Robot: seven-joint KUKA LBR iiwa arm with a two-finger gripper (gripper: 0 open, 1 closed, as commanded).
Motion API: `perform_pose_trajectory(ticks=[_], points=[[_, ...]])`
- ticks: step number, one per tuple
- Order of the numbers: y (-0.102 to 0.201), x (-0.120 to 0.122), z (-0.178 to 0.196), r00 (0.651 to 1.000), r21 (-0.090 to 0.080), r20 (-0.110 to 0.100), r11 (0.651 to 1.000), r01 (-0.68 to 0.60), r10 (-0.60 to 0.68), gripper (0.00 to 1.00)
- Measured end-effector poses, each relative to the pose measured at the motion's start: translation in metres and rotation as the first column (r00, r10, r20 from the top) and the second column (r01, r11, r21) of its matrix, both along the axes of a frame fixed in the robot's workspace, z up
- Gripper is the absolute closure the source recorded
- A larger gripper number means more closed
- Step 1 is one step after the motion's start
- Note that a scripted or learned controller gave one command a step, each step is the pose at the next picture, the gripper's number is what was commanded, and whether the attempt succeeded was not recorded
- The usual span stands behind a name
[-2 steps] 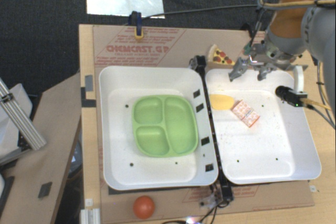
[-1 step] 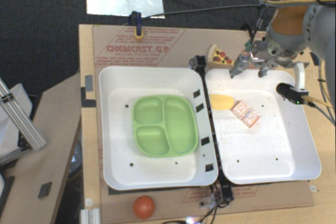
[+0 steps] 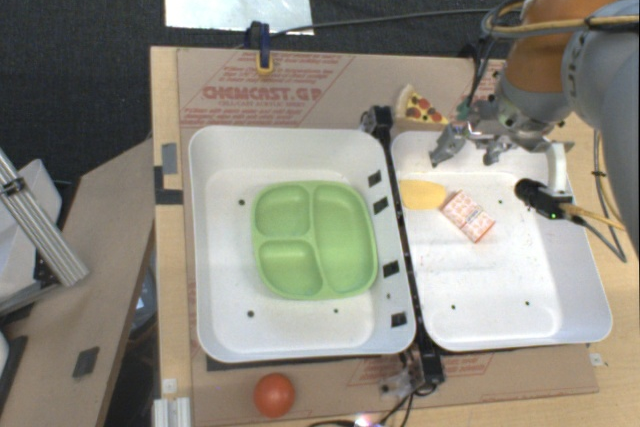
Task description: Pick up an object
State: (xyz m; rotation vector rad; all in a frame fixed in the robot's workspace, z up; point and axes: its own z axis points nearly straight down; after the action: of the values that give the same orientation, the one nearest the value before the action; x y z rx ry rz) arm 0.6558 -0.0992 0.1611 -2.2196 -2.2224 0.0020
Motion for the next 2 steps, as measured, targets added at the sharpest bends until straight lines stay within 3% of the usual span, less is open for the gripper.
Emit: perform_pose_trajectory(ticks=[1,2], points=[[-0.004,0.006,-0.059,1.0,0.0,0.0,1.0,0.0,0.0,0.0],[-0.004,0.007,-0.077,1.0,0.0,0.003,1.0,-0.001,0.001,0.0]])
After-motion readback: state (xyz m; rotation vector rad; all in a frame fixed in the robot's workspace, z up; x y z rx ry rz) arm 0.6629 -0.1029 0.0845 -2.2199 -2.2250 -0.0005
